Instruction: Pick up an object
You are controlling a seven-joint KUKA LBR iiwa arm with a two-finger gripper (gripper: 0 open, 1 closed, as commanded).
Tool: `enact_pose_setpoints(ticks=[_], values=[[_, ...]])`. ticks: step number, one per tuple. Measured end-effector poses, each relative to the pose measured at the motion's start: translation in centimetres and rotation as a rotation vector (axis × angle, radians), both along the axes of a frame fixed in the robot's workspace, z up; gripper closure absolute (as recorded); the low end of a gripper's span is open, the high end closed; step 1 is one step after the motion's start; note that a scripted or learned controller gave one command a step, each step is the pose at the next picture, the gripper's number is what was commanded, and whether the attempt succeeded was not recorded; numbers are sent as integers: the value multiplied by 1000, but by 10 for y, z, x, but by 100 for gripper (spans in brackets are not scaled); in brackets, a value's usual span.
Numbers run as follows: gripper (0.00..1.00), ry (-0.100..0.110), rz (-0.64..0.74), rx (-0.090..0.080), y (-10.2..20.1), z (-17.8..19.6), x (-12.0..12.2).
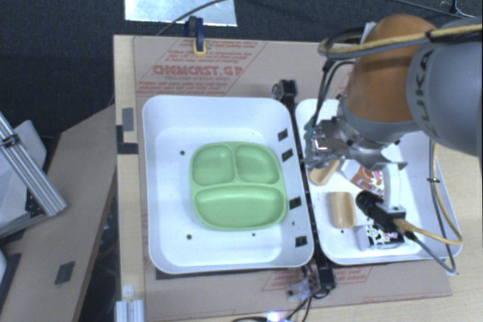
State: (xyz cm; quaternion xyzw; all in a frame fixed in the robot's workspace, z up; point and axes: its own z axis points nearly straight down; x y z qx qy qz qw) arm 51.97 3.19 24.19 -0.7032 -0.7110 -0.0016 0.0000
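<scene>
- Camera view: the pincer (323, 153) hangs low in the right shallow white bin (343, 246), by its left wall, just above a tan rounded bread-like piece (323, 175). Whether it is released or clenched cannot be told.
- Likely step: closing in for a grasp. Next comes a straight descent centred on that piece.
- Room is tight: the wall is close, and a tan rectangular block (341, 209) lies just beside, toward the counter's front edge.

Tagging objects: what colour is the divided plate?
The plate is plain light green, with no pattern; the camera view shows it clearly.
</scene>
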Motion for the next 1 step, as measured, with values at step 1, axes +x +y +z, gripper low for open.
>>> enact_pose_setpoints(ticks=[1], values=[[100,3,-1,-1,50,-16,-3]])
